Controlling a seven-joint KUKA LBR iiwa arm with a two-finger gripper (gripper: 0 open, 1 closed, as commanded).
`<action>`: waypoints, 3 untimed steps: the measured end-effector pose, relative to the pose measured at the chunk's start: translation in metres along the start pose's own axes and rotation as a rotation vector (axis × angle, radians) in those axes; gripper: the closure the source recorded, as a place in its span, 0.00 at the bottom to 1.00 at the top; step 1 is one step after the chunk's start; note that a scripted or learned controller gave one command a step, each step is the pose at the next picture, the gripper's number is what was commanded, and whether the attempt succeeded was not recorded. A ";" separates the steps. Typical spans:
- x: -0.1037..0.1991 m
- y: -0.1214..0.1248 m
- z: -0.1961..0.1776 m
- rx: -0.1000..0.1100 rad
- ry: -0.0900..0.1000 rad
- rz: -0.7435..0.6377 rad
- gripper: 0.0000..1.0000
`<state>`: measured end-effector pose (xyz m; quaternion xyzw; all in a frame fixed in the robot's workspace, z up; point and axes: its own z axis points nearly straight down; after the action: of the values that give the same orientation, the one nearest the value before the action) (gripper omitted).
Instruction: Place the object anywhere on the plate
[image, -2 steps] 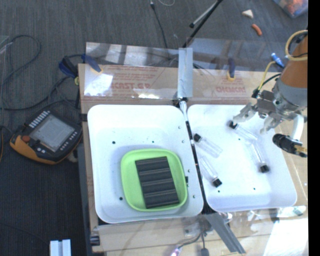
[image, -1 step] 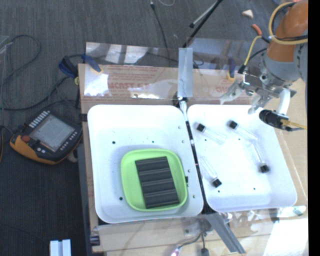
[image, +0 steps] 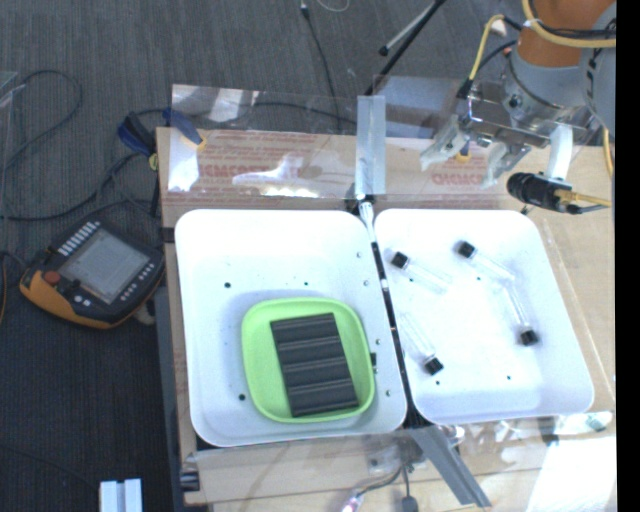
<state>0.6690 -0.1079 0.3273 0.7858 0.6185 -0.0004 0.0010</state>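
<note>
Resting on the green plate (image: 256, 330), far below-left of the claw (image: 478, 160), the dark ribbed block (image: 314, 364) looks rigid, light and grippy, best pinched across its narrow sides. The claw hangs open and empty above the right bin's (image: 560, 385) far edge.

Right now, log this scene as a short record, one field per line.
plate: green plate in the left bin, toward its near side
object: dark ridged block lying flat on the plate
right bin: several clear tubes with black caps, scattered
gripper: raised beyond the far edge of the right bin, nothing between its fingers
arm: enters from upper right, orange band above the wrist
task state: object appears already on the plate
</note>
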 end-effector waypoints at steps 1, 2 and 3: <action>0.042 -0.010 -0.056 0.000 -0.002 -0.124 0.00; 0.045 -0.011 -0.107 -0.001 -0.002 -0.387 0.00; 0.039 -0.010 0.038 0.001 0.001 -0.599 0.00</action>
<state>0.6686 -0.0674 0.2891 0.5683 0.8228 -0.0004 0.0002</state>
